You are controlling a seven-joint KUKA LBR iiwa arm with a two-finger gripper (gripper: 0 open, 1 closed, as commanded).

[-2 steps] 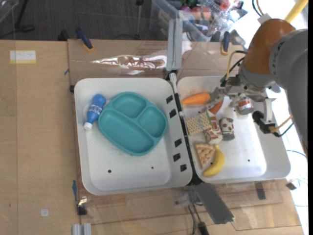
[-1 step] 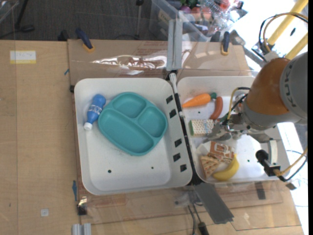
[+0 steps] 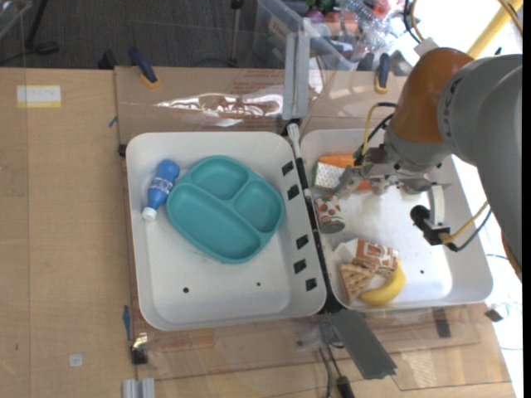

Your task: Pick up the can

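Lying on its side against the right white bin's (image 3: 465, 293) left wall, the small white red-patterned can (image 3: 330, 213) sits just down-left of the two-finger gripper (image 3: 362, 177); long axis roughly along that wall.

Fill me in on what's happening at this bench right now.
A grey robot arm reaches in from the right over the right bin, its hand low near the bin's back-left corner. Just below it lies a small can with a printed label, which it is meant to pick up. A banana and a snack box sit nearer the front. The left bin holds a teal divided plate and a blue bottle.
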